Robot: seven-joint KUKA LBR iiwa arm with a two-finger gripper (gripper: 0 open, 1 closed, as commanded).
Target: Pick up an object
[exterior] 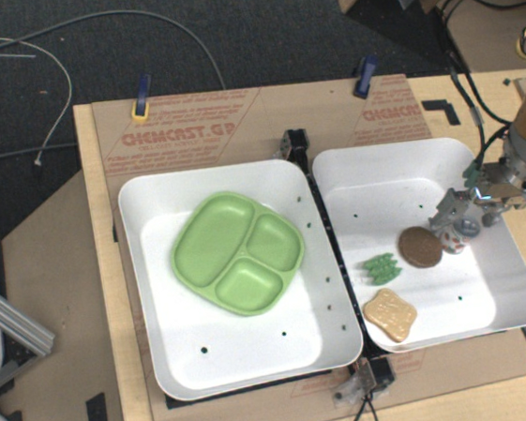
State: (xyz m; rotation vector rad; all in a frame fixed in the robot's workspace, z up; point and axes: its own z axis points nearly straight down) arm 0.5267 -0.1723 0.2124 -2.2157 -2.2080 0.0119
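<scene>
While the brown disc (422, 247) lies flat on the floor of the right bin (501, 314), I see my gripper (457, 227) just beside it on its right, low over the bin and reaching in from the right edge. I cannot tell how the pincer is set; its tips blur into the disc's rim. Near the disc's left sits a small green piece (380, 268), with a tan cracker-like piece (390, 314) below it. Across the divider, a green divided plate (238, 252) rests in the left bin (167, 357).
</scene>
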